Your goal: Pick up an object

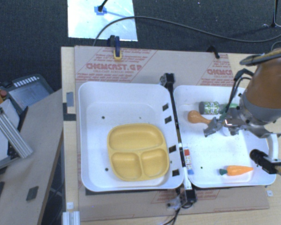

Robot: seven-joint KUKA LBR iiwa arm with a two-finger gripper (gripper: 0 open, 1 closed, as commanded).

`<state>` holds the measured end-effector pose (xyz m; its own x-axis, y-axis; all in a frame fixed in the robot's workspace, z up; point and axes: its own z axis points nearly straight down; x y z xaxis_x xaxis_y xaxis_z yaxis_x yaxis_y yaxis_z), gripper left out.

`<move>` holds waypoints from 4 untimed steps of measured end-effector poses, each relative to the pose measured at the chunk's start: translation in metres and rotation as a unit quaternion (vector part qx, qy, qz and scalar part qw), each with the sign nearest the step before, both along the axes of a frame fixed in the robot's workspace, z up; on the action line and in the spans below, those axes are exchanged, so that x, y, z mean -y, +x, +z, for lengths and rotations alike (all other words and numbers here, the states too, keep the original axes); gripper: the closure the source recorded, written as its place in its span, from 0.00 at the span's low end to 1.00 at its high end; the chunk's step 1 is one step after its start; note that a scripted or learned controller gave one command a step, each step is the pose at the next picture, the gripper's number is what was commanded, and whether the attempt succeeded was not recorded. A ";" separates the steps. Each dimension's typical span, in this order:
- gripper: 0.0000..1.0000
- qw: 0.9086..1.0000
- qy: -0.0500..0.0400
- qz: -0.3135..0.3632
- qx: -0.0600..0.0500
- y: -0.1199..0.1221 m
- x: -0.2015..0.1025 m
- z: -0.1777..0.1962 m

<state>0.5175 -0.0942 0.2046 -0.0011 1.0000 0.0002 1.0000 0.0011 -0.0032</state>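
Note:
My gripper (221, 128) hangs low over the right bin (210, 172), near its middle, with its two fingers spread open and nothing held between them. Just left of it lies a brown wooden piece with a rounded head (196, 117); its thin end points toward the left finger. A small green and grey can (209, 108) lies on its side behind that piece, near the bin's back wall. At the bin's front right rests an orange toy carrot with a green tip (238, 170).
The left bin (96, 125) holds a yellow divided plate (138, 151) toward its front. A black clip strip (174, 125) runs along the wall between the bins. The arm's grey and orange body (269, 88) looms over the right bin's right side.

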 end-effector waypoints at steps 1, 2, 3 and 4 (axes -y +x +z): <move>0.00 1.000 0.001 0.000 -0.001 -0.009 -0.006 -0.056; 0.00 1.000 0.001 0.000 0.000 -0.004 -0.011 -0.101; 1.00 1.000 0.000 0.000 0.003 -0.003 -0.010 -0.088; 1.00 1.000 -0.001 0.001 0.005 -0.001 -0.003 -0.027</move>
